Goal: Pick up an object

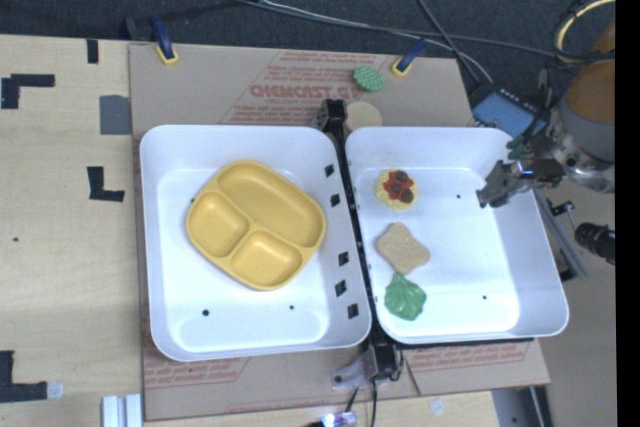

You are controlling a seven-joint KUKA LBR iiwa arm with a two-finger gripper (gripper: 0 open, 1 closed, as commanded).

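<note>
Yellow plastic is what I am seeing first: a three-compartment tray (256,224) is lying in the left bin (170,315), turned at an angle and sitting near that bin's middle. I am taking the divider (346,215) between the two bins as my landmark; the tray is lying just left of it. Beyond the divider's far end, a small green dotted piece (368,78) is resting on the brown cardboard (290,90) that is covering the worktop (60,245).

Just right of the divider, in the right bin (520,305), three toy foods are lying in a column. A small round pizza-like piece (397,189) with red topping is sitting farthest back, a tan bread slice (402,249) is lying in the middle, and a green leafy piece (404,298) is lying nearest, its edge touching the bread.

Well to the right of the divider, the gripper (493,194) is hanging over the right bin's far right side, apart from all three foods. I am not able to tell whether the fingers are apart or together; nothing is showing between them.
</note>
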